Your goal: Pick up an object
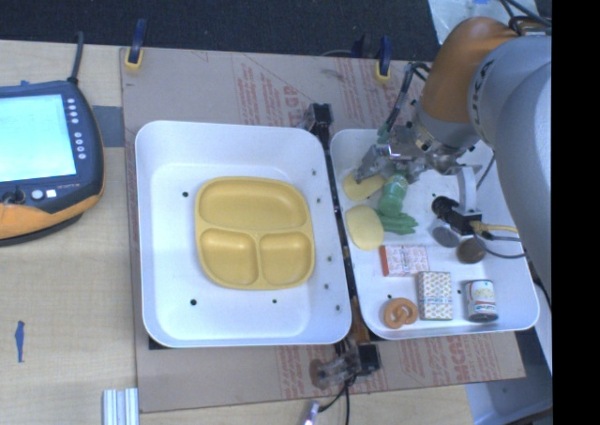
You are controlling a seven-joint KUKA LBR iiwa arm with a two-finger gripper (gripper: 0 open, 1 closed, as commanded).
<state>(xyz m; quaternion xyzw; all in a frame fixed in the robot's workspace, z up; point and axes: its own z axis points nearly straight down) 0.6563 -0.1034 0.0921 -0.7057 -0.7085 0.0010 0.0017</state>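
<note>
The end effector (pixel 386 159) hangs low over the right bin (pixel 525 306), directly above a green toy (pixel 394 207) and pale yellow pieces (pixel 364 225) — whether it grips anything cannot be told. A clean pick likely needs centring on one item — not straddling neighbours — before lifting straight.

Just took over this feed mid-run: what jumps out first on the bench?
The yellow divided tray dominates the left bin. The arm's gripper hangs over the right bin's far end, above a green object and pale yellow pieces. Small items, including a can and a donut-shaped toy, crowd the near end.
</note>
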